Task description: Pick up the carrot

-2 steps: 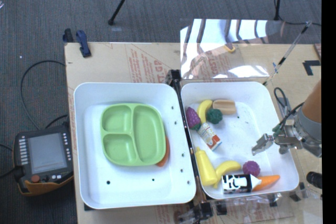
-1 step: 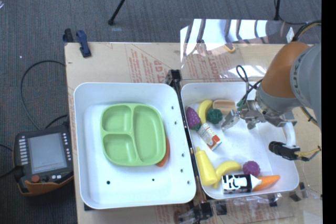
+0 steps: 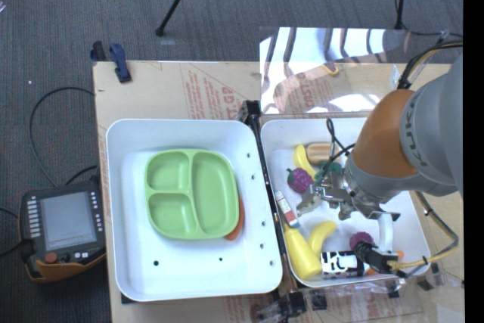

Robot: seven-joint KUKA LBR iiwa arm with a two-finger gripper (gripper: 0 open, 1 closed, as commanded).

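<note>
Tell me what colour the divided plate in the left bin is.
Light green. The divided plate shows plainly in the camera view, lying in the left bin.

Green divided plate (image 3: 191, 194) in the left bin (image 3: 121, 163) — well left of the end effector, purple grapes (image 3: 300, 179) and banana (image 3: 302, 157) just left, yellow bottle (image 3: 301, 253) below-left, pendant (image 3: 64, 225) far left — beside the worktop (image 3: 174, 87)

The grey arm (image 3: 423, 132) reaches in from the right, orange band uppermost, its pincer (image 3: 327, 193) pointing down-left.
</note>
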